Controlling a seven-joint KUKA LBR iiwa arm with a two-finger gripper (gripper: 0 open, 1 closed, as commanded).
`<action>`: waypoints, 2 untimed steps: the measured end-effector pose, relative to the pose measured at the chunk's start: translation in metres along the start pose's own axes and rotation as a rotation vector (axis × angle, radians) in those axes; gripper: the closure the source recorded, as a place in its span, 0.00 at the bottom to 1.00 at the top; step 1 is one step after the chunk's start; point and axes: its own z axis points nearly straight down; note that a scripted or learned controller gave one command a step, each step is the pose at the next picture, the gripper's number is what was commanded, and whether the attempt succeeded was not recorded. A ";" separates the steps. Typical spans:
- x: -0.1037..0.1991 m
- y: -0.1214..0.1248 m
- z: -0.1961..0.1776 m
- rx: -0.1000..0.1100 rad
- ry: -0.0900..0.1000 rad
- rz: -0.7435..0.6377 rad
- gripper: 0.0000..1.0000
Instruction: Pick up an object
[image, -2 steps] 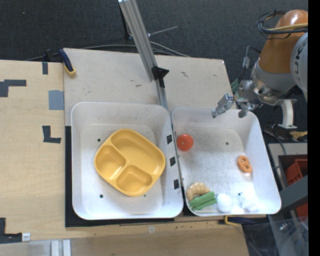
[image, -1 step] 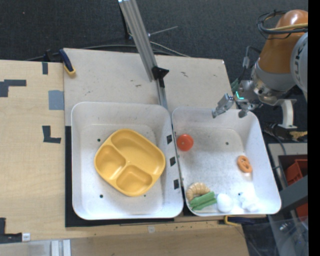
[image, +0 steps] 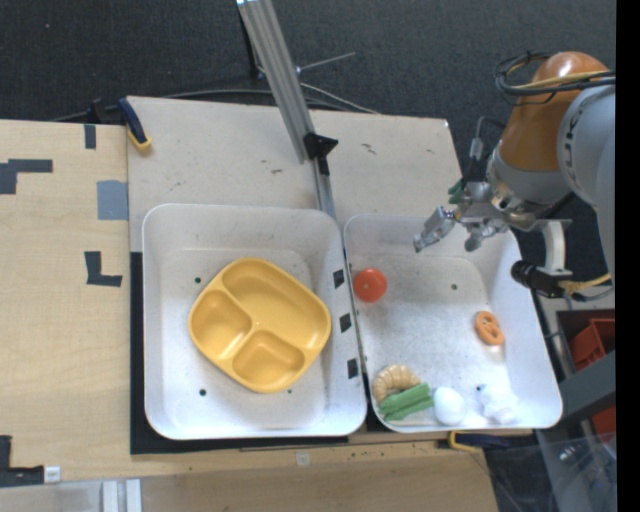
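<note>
White egg, smooth, rounded

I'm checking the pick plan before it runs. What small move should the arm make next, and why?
Probably shift the end effector toward the red ball and lower it. The end effector hangs over the right bin's upper edge with nothing between its fingers, and the red ball lies alone on the bin floor, apart from the cluster at the lower rim, so it looks like the easiest pick.

Two bins, one plate, six items.
</note>
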 end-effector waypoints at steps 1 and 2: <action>-0.005 0.006 0.060 0.001 0.000 0.000 0.00; -0.005 0.005 0.105 -0.003 -0.001 -0.001 0.00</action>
